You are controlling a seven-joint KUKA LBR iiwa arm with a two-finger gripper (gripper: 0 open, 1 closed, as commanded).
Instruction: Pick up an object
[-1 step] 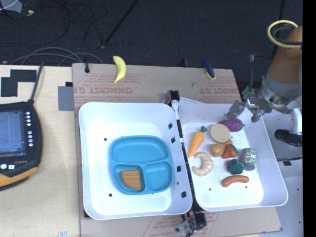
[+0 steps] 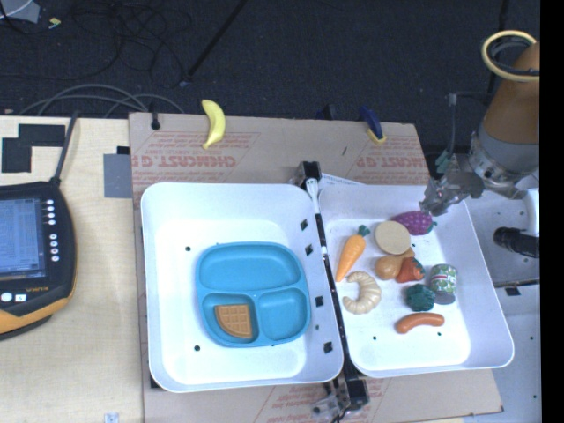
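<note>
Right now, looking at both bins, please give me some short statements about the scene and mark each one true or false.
1. The waffle lies in a compartment of the blue plate. True.
2. The banana lies inside the right bin. False: it lies on the board behind the left bin.
3. The end effector is above the purple grapes. True.
4. The carrot lies on the blue plate. False: it is in the right bin.
5. The sausage lies in the right bin. True.
</note>
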